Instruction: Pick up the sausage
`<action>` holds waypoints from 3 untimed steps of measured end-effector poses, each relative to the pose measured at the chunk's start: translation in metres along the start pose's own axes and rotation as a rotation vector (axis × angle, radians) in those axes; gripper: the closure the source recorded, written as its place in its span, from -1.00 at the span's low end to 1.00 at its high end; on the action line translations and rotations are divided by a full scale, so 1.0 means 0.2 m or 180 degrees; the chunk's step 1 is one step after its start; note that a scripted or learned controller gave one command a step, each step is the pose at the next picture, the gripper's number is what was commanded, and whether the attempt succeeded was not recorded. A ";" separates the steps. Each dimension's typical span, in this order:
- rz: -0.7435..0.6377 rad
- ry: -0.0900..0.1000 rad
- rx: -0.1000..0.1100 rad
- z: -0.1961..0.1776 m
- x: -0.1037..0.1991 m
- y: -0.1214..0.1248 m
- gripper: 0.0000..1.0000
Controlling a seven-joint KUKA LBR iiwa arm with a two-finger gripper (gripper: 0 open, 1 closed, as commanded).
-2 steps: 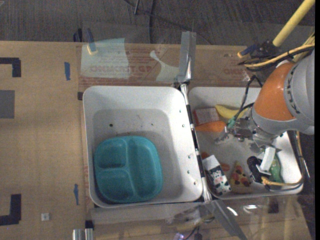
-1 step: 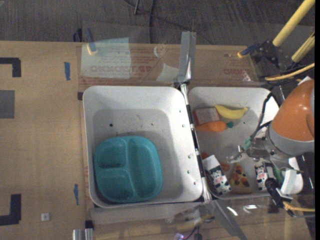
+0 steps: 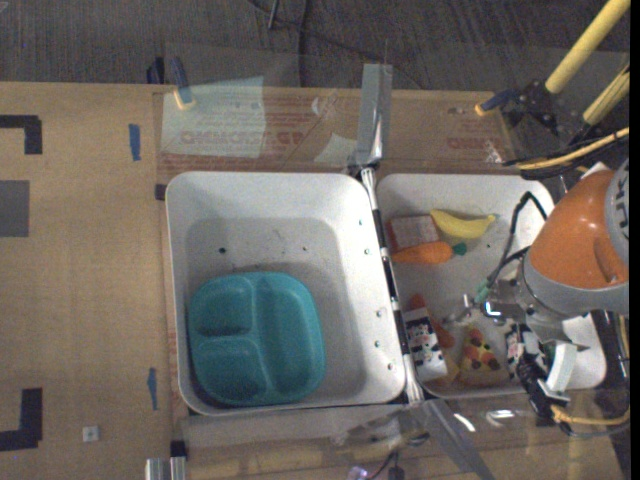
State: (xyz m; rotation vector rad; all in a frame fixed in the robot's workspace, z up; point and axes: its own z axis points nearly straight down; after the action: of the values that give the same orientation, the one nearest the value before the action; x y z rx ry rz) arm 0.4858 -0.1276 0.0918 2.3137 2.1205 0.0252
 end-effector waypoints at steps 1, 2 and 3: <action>0.0021 -0.0053 -0.0026 -0.05 -0.04 0.00 1.00; 0.0001 -0.0036 -0.0028 -0.05 -0.02 0.01 -1.00; -0.0291 -0.0032 0.0031 -0.18 -0.07 0.02 -1.00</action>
State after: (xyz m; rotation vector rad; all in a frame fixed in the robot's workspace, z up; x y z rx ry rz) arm 0.4886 -0.1427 0.1279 2.2144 2.2237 0.0030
